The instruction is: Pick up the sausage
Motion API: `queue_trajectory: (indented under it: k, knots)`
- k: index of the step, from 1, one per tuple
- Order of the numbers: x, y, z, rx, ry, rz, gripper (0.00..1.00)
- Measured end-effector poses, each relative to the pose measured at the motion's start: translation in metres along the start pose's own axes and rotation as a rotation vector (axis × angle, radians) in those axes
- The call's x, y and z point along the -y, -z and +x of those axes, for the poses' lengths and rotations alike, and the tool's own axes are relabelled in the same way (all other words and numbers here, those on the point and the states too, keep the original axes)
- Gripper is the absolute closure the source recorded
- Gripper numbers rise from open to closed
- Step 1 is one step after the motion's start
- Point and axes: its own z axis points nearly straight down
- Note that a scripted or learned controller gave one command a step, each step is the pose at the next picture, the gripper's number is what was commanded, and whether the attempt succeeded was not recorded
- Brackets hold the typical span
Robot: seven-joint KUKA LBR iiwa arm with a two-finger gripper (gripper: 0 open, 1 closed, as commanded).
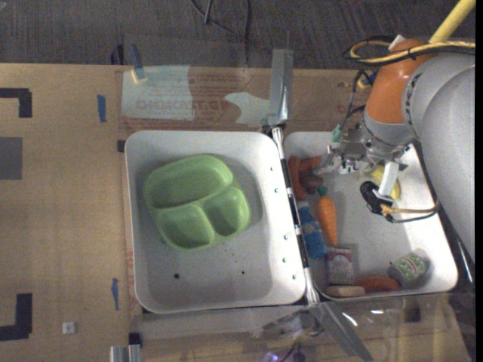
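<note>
While the arm [445,127] reaches in from the right, its wrist hangs over the upper part of the right bin [445,274], with the gripper [343,159] low above the bin's upper-left corner. Whether the pincer is spread or pressed together I cannot tell; cables and bracket hardware blur that spot. Nothing is visibly pinched. Sausage [376,283], as best judged: the reddish-orange elongated piece at the bin's bottom edge, long axis running roughly left to right, parallel to the near wall. A pale tan piece [346,291] lies just beside its left end, and a small green-and-white patterned object [410,267] sits near its right end. So the target lies well apart from the gripper, down-view toward the near wall and slightly to the right, almost the full bin length away. Between them: a carrot [327,216] with a green top, a blue packet [309,228] along the left wall, a small pinkish packet [341,264]. Darker reddish items [302,173] sit right under the gripper, one could be mistaken for the target. Left bin [143,277] holds a green divided plate [198,200]. Judged next: travel toward the near wall, fingers set across the short axis; crowding neighbours are the risk.
</note>
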Motion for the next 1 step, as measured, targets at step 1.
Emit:
queue_trajectory:
  k: [1]
  knots:
    - [-0.0064,0.0009,-0.0492,-0.025,-0.253,0.032,0.00]
